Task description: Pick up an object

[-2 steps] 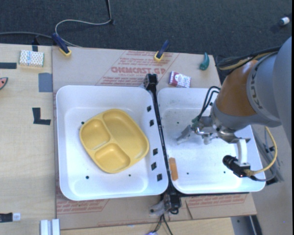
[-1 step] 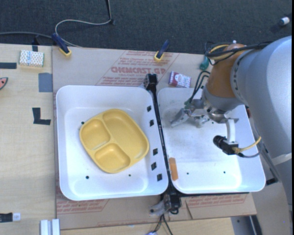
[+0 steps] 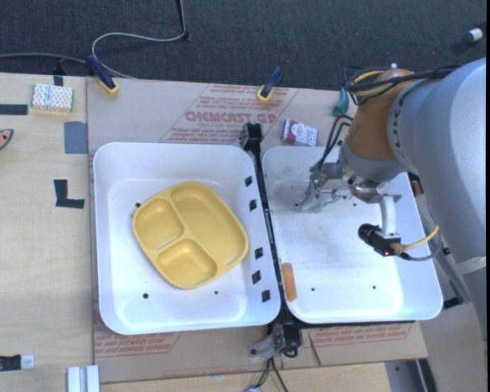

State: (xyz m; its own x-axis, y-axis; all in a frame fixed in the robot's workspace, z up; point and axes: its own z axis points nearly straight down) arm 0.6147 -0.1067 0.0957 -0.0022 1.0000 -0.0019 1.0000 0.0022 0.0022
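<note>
Yellow plastic fills much of the left of my two shallow white bins [image 3: 114, 300]: one divided tray [image 3: 190, 233] with three compartments, lying flat and turned at an angle. Along the black divider between the bins I count one small orange stick-shaped object [image 3: 288, 281], lying just inside the left edge of the right bin [image 3: 408, 300], near its front. On the cardboard behind the bins sit two yellow-and-blue clamps [image 3: 103, 73] and one small red-and-white packet [image 3: 298, 132]. My gripper [image 3: 309, 202] hangs over the back left part of the right bin, low above its floor, well apart from the orange object. From here I cannot tell whether my gripper is spread or pressed together, and I see nothing held in it.
</note>
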